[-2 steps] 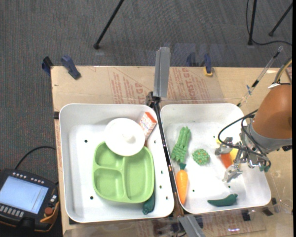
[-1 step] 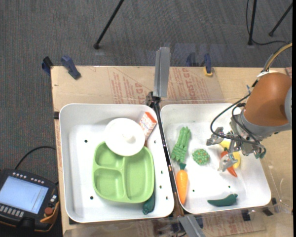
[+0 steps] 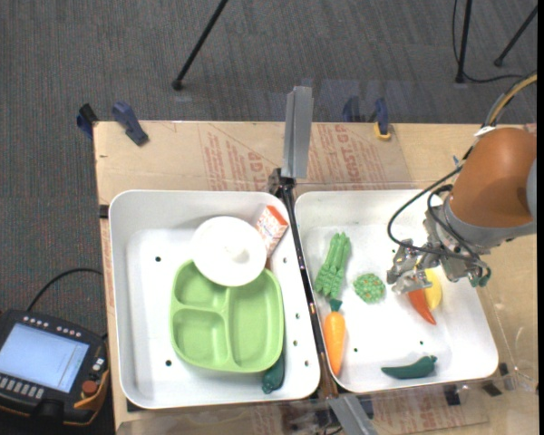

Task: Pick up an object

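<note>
We see the gripper point(image 3: 415, 277) low over the right bin's red-and-yellow toy point(image 3: 425, 300), likely targeting it; grip state unreadable

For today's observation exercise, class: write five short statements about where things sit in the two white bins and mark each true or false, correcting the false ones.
1. The green divided tray lies in the left bin. True.
2. The white round plate lies in the right bin. False: it rests on the tray's upper edge, in the left bin.
3. The carrot lies below the asparagus bunch in the picture. True.
4. The dark green pepper lies near the right bin's front edge. True.
5. The gripper hangs over the left bin. False: it is over the right bin, beside the orange and yellow toy.
</note>
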Available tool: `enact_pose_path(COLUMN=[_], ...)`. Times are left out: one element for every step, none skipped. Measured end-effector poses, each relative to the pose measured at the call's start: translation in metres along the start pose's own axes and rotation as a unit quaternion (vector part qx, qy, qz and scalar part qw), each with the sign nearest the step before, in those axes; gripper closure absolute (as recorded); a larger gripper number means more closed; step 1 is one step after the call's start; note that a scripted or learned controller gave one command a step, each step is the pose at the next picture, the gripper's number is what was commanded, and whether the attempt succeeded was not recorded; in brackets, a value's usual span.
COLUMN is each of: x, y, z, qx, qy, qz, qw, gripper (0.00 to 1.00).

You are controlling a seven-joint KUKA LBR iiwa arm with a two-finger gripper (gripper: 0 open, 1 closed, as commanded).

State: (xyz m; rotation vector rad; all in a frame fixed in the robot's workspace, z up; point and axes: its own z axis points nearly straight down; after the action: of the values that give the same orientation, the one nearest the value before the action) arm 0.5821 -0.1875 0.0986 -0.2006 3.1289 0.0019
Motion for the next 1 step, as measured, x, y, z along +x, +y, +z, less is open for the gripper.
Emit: enact_pose_path(x=[0.0], y=[0.0006], z=[0.0006], qx=[0.0], qy=[0.0], qz=[0.0], qw=[1.0], gripper=[0.0])
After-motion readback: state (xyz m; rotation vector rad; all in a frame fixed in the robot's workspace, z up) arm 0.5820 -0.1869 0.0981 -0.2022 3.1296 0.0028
